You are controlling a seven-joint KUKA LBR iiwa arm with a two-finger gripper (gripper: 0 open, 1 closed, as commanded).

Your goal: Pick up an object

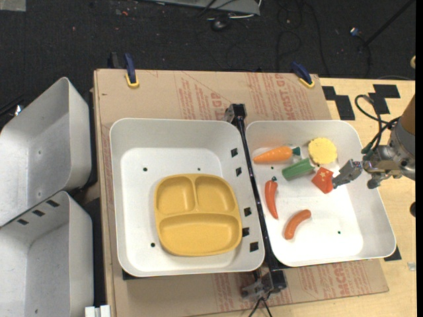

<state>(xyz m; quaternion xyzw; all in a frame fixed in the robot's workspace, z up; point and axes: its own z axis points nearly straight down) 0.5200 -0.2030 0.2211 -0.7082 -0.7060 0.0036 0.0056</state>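
Observation:
The right bin (370, 243) holds several toy foods. An orange carrot (273, 154) lies at its back left, with a green pickle (299, 170) just in front of it. A yellow round piece (322, 150) sits at the back, and a red block (322, 180) lies near the right side. A red chili (271, 198) and an orange sausage (297, 223) lie further forward. My gripper (360, 177) hangs over the bin's right wall, open, with nothing between its fingers. Its left finger (346, 174) is right beside the red block.
The left bin (132, 177) holds a yellow divided plate (197, 214). Both bins rest on a cardboard sheet (198, 91). Two further white bins (39, 177) stand off the bench at the left. Cables (370, 111) trail at the right.

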